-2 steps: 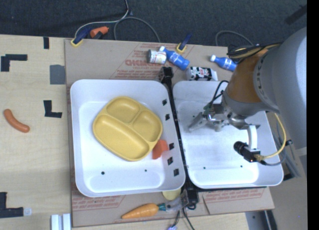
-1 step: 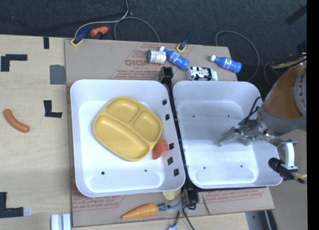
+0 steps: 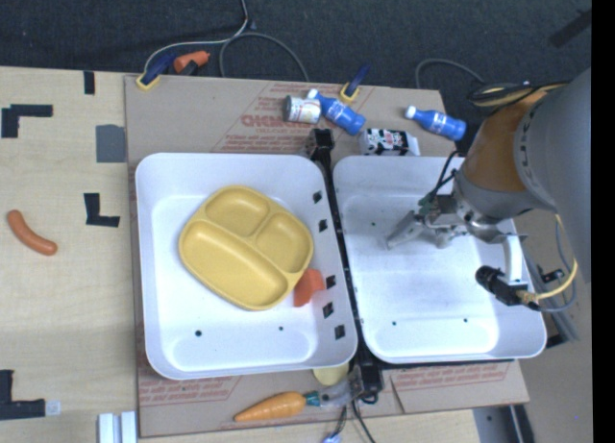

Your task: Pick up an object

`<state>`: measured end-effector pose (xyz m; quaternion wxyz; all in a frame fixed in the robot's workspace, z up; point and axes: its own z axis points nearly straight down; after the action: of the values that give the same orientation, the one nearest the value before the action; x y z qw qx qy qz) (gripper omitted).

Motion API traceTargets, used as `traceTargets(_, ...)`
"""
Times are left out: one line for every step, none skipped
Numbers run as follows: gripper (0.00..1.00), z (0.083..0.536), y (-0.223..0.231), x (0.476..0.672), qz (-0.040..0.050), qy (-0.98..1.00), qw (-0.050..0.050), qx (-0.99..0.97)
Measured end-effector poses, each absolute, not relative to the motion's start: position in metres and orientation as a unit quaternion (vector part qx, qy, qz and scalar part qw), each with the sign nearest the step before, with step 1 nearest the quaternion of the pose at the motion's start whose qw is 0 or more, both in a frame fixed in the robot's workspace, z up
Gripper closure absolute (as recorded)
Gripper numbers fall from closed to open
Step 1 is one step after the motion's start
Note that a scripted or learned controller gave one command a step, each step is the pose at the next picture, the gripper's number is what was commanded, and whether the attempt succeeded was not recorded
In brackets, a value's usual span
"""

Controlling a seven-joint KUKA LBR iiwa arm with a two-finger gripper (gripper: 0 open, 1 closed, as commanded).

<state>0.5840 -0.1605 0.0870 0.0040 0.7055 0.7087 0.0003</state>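
Observation:
A yellow divided plate [image 3: 245, 245] lies in the left bin [image 3: 159, 177]. A small orange-red piece [image 3: 307, 287] rests against the plate's right edge. My gripper [image 3: 404, 232] is low over the floor of the right bin [image 3: 432, 321], near its upper middle, pointing left. Nothing shows under or beside it on the white floor. The grey arm with its orange band [image 3: 495, 153] comes in from the right, over the bin's far right corner.
Behind the bins lie two blue bottles [image 3: 343, 114] [image 3: 437, 123], a small white can [image 3: 302, 109] and a black-and-white packet [image 3: 389, 142]. A toy carrot [image 3: 271, 408] lies in front of the bins. On the far left bench lies a sausage [image 3: 31, 233].

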Motion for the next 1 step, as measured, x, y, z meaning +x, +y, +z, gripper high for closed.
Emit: traceTargets(0.00, 0.1128, -0.0999, 0.6621, 0.0023, 0.710, 0.003, 0.704)
